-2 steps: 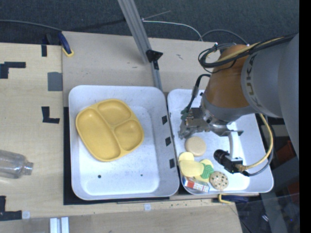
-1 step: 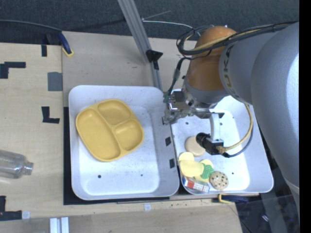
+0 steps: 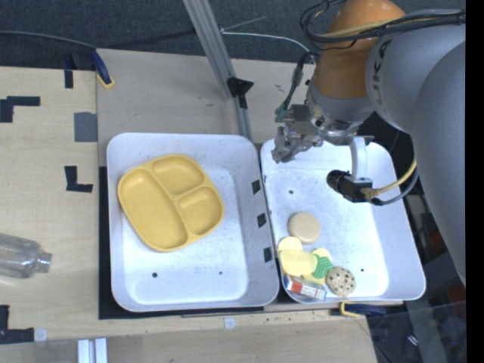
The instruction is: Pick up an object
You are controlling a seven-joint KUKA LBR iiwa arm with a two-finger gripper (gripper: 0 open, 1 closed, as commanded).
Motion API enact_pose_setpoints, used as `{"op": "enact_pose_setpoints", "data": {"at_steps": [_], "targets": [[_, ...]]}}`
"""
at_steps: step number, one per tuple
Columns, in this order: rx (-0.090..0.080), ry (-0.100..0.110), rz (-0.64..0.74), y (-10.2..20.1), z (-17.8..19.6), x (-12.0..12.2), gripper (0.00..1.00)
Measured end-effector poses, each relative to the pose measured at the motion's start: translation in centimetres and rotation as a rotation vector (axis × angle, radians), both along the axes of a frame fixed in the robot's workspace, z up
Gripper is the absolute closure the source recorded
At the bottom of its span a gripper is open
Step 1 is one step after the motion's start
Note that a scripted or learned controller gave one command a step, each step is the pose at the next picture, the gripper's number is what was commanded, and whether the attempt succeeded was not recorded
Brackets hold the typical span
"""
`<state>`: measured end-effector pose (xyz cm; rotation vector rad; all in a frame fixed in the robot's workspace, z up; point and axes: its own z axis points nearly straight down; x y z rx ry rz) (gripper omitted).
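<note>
My gripper (image 3: 286,151) hangs over the far left corner of the right bin (image 3: 378,225), under the grey arm with its orange band. I see nothing held between its tips. Well below it, near the bin's front left, lies a beige round disc (image 3: 305,226). In front of that disc sits a pile: a yellow toy piece (image 3: 296,260), a green piece (image 3: 324,267), a chocolate-chip cookie (image 3: 341,280) and a small red-and-white packet (image 3: 308,289).
The left bin (image 3: 136,278) holds a yellow divided plate (image 3: 171,200). A metal pole (image 3: 215,48) slants down to the gap between the bins. A clear plastic bottle (image 3: 23,255) lies on the bench at the far left. A black cable fitting (image 3: 349,185) hangs over the right bin.
</note>
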<state>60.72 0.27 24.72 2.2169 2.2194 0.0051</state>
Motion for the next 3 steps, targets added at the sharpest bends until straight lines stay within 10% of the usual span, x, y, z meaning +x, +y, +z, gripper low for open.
{"op": "enact_pose_setpoints", "data": {"at_steps": [1, 2, 3], "targets": [[-0.001, 0.016, -0.004, -2.8, -6.3, -3.9, 1.0], [0.003, 0.005, 0.006, 2.4, -5.9, -0.1, 1.0], [0.0, 0.012, -0.002, 1.8, -5.9, -4.8, 1.0]]}}
